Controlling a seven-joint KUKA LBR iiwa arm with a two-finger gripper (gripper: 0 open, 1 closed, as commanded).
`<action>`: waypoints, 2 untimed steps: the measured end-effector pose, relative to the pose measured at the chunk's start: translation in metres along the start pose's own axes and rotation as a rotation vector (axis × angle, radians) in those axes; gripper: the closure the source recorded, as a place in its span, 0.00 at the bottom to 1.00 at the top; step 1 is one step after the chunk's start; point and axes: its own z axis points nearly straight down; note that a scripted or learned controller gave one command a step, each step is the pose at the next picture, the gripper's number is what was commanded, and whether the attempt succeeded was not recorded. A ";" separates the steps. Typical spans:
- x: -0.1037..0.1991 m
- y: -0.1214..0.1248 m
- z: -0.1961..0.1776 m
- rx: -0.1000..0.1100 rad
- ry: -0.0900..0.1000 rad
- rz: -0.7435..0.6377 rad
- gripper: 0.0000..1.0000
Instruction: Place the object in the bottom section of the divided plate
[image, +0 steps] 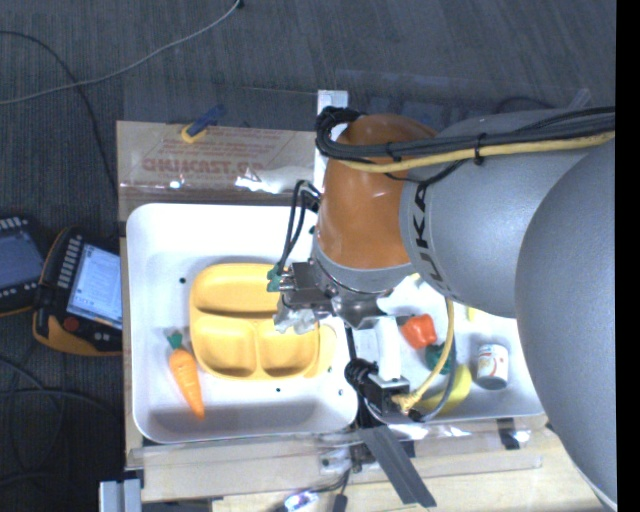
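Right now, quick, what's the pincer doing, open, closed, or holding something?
Pincer: cannot be told. It sits low over the right side of the yellow divided plate, and the wrist hides what it is doing.

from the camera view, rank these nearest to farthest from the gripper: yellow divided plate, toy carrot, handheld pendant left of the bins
Measured from the gripper:
1. Yellow divided plate, directly beneath the gripper in the left bin.
2. Toy carrot, lying by the plate's lower-left corner in the same bin.
3. Handheld pendant, outside the bins on the floor at far left.
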 end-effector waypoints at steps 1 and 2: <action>-0.047 -0.001 0.032 -0.010 0.003 -0.055 1.00; 0.003 0.001 0.023 -0.011 0.002 -0.176 1.00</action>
